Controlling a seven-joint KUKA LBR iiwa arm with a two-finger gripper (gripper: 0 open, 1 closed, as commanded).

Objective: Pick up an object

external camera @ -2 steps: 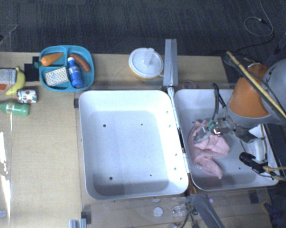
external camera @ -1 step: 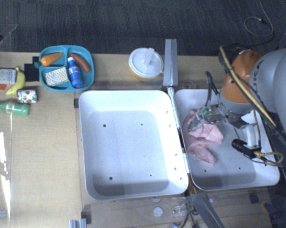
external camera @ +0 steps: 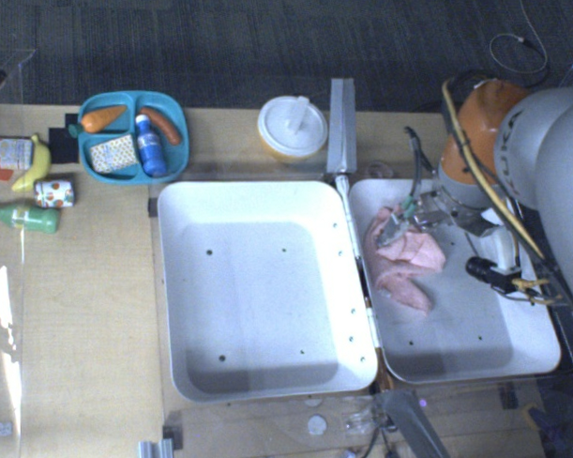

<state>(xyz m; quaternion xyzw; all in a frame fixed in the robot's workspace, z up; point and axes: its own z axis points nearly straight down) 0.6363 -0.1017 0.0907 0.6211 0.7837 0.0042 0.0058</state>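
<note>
Pink soft crumpled object (external camera: 407,259) lies in the right white bin (external camera: 478,348), right of frame centre.
Gripper (external camera: 392,231) sits at its upper edge; finger state unclear. Approach step; next, close and lift.

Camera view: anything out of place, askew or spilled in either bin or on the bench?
Nothing stands out. A pink floppy object lies in a heap in the right bin, under the gripper. On the bench, the blue divided tray, white lidded cup and small toys sit tidy, nothing spilled.
</note>
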